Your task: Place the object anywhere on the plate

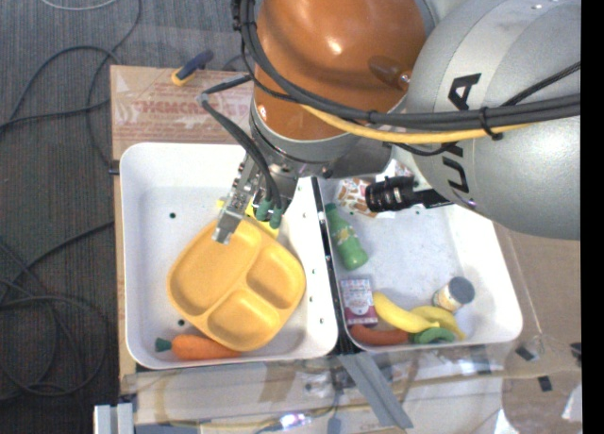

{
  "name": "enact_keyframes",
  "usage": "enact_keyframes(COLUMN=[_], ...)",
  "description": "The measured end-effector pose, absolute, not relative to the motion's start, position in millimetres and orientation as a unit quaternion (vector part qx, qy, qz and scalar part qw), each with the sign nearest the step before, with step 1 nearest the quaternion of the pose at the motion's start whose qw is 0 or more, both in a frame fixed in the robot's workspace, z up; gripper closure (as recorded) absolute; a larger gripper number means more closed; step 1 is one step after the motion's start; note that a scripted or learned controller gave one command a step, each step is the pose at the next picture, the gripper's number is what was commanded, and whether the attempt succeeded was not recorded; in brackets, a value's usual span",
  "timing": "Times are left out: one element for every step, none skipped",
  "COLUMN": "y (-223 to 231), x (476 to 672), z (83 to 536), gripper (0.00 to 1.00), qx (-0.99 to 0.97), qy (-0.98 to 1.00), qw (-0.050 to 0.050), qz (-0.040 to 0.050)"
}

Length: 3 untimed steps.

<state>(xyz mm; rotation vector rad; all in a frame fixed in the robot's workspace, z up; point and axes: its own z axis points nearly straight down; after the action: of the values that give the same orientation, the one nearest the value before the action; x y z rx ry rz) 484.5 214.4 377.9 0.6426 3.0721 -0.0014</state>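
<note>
A: Hanging over the left bin (142, 234), the gripper (247, 210), just above the far edge of the yellow plate (238, 286). Fingers spread or pinched — impossible telling under the arm's bulk.

B: Lying beside the plate's near-left corner, touching its rim, an orange carrot (193, 348).

A: Sitting in the right bin (491, 262): green bottle (347, 239), red packet (357, 298), banana (408, 315), small grey-capped jar (455, 294).

B: Resting at the bin's near edge below the banana, another red piece (377, 336) and a green one (431, 336), too unclear for naming.
</note>
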Motion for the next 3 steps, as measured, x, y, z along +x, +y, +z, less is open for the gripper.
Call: enact_keyframes(y=[106,84,25], x=[523.4,484.5,552.2], z=[435,434,434], gripper=[1.0,1.0,1.0], qx=[0.222,0.294,0.382], qy=[0.975,0.956,0.924], qw=[0.002,0.001,0.002], qz=[-0.0003,-0.0007,-0.0009])
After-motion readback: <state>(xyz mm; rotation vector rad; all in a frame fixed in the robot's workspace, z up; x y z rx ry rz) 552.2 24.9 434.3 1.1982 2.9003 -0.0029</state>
